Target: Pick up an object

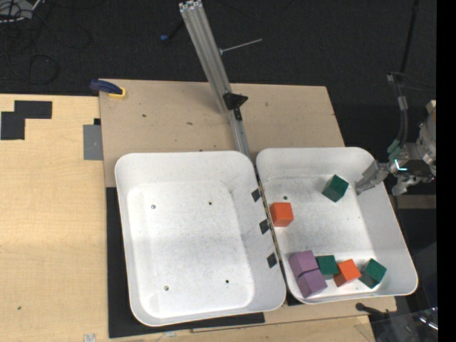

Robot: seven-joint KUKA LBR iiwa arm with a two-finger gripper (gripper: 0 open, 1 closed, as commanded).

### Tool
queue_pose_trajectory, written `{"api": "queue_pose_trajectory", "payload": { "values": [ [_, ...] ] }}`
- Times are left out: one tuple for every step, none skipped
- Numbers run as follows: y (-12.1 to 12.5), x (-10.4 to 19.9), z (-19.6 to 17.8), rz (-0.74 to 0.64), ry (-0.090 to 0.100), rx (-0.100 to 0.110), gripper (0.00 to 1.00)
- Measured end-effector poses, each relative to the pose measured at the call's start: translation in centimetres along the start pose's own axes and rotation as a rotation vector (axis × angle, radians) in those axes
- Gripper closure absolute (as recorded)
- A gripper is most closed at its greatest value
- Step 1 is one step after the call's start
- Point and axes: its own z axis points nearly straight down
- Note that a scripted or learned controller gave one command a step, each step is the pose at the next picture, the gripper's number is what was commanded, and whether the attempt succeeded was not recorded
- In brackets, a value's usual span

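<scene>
Although the task names no particular object, the nearest candidate to the gripper [385, 174] is the dark green cube [335, 188], which sits alone in the upper part of the right bin [313, 157], just left of the tool at the bin's right rim. It looks like a small rigid block, probably light foam or wood, with flat faces and crisp edges; I judge it stiff enough to take a firm pinch without deforming, and not fragile. Its faces may be a little slick, so the safest hold is across two opposite flat sides, centred, not on a corner. It sits turned at an angle to the bin walls, so the fingers would need to rotate to meet the faces squarely.

At this edge of the view the tool is small and partly blurred, and whether it is spread wide or closed cannot be told from here. Nothing is visibly between its tips.

Other choices lie farther off. An orange cube [282, 214] rests well apart by the divider [263, 212] between the bins. Along the bottom wall, two purple cubes [307, 272] touch each other, with a green block [327, 265], a second orange block [347, 271] and another green cube [372, 271] crowded just beside them; that cluster leaves little room for fingers. The left bin [142, 169] sits beside all this.
</scene>
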Motion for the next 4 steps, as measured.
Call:
{"api": "queue_pose_trajectory", "payload": {
  "values": [
    [0.1,0.0,-0.3,0.001,-0.001,-0.005,0.0],
    [-0.7,-0.3,4.4,0.001,0.0,-0.001,0.0],
    [-0.1,0.5,10.5,0.003,0.001,0.002,0.0],
    [0.0,-0.3,15.2,0.003,0.0,0.0,0.0]
  ]
}}
